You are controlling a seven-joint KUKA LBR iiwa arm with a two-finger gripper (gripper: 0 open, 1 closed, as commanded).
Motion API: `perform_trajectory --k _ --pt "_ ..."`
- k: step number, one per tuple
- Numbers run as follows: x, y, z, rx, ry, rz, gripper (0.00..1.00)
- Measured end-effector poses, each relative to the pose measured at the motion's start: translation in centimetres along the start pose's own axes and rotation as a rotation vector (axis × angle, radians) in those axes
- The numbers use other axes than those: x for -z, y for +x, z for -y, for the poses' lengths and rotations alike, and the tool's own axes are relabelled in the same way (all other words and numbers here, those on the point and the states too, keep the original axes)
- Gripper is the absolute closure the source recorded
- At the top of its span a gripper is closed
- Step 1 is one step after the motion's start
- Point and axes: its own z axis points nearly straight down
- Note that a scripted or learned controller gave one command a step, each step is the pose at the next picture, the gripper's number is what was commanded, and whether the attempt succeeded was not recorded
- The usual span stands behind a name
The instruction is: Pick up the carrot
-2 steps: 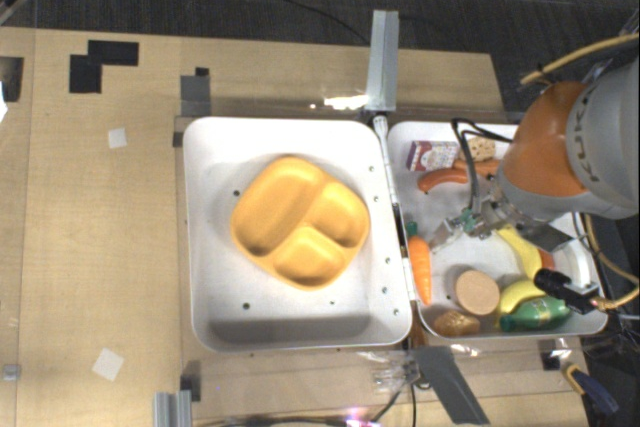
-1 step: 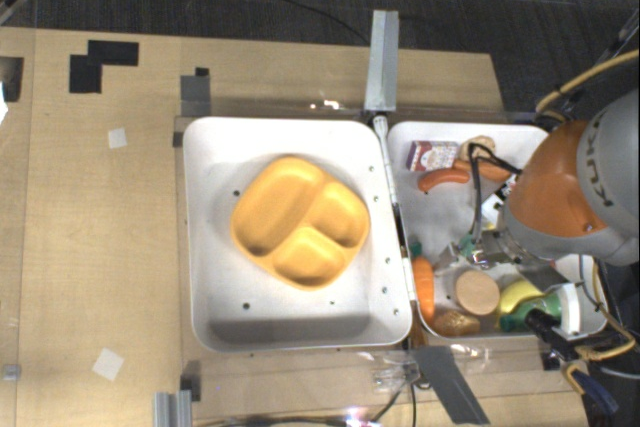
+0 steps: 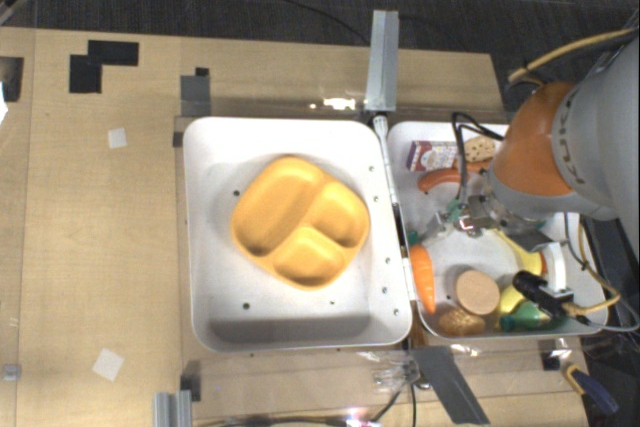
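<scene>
Carrot not yet reached.
The carrot (image 3: 423,277) lies left of and below the jaws (image 3: 470,218), long axis near-vertical; their opening cannot be told.

A yellow sectioned plate (image 3: 300,220) is lying mid-frame in the left bin (image 3: 215,315). A sausage (image 3: 440,180), a cookie box (image 3: 435,154) and what may be a bread roll (image 3: 459,320) are sitting in the right bin (image 3: 500,333).

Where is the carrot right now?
The carrot lies in the right bin, against its left wall near the front, just left of a round tan lid and above a brown cookie-like piece.
</scene>
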Motion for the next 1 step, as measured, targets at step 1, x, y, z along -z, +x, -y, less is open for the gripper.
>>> perform_trajectory --k 1 --pt "0.02 0.32 1.72 -0.063 -0.001 -0.003 0.00"
